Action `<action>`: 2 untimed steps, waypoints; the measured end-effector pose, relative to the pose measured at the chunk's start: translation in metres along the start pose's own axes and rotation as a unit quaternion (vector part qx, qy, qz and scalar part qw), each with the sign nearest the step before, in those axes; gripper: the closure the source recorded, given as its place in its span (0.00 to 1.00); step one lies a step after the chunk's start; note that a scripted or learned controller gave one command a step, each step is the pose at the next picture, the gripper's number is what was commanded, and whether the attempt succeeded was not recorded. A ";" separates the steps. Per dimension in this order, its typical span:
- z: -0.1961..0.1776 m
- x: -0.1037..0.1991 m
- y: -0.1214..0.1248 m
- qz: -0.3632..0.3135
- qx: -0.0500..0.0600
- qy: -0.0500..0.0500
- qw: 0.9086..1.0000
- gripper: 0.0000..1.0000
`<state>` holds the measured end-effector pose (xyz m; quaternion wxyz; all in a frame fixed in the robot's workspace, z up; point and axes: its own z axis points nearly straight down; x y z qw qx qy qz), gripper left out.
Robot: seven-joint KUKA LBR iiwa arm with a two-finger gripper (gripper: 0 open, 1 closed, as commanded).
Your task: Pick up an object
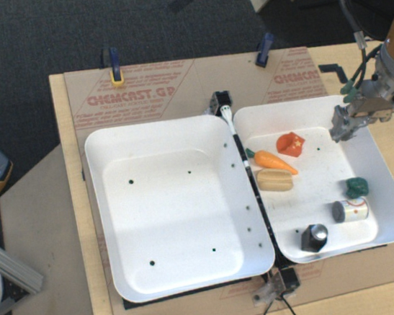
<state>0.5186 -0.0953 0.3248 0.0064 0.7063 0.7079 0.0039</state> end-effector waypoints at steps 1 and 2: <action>-0.010 0.000 0.001 0.000 -0.001 0.000 1.000 1.00; -0.020 0.000 0.002 -0.001 -0.002 -0.001 1.000 1.00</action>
